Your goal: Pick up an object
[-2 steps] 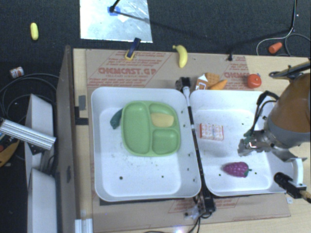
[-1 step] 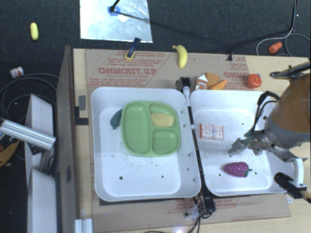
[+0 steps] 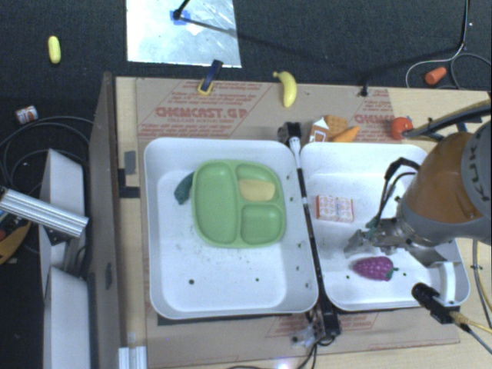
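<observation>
My gripper (image 3: 360,241) hangs low in the right bin (image 3: 338,298), its tip pointing left. A purple bunch of grapes (image 3: 373,267) lies on the bin floor just below and right of the tip, close to it but not held. A small white box with red print (image 3: 334,207) lies a little up and left of the gripper. In the left bin (image 3: 223,298) a green divided plate (image 3: 231,210) carries a yellow piece (image 3: 257,188) in its upper right compartment. A dark green object (image 3: 183,187) rests against the plate's left edge.
A black divider (image 3: 305,206) runs between the bins. Behind them on the bench lie a banana (image 3: 287,88), an orange item (image 3: 338,131) and a red-orange item (image 3: 400,127). My arm (image 3: 450,191) covers the right bin's right side.
</observation>
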You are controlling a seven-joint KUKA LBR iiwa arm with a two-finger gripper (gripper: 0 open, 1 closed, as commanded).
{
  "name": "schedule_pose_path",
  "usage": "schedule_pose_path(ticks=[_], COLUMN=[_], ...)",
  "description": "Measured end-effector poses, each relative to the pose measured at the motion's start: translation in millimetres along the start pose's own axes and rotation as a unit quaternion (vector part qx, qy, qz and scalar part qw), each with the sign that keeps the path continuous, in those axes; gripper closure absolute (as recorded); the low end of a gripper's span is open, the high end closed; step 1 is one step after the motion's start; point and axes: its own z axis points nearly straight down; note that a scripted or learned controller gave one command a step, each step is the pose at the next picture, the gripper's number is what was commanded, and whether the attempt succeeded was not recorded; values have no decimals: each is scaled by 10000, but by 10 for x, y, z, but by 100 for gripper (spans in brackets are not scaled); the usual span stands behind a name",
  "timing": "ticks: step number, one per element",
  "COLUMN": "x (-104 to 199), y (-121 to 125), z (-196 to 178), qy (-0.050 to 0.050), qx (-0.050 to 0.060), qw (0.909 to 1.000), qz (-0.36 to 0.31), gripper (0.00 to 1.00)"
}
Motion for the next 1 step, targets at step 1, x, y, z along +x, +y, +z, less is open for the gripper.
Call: schedule_pose_path(ticks=[1], x=[-308], y=[4], z=[344], qy=[-5], qx=[-10], qw=[10000], qz=[30], gripper=[0])
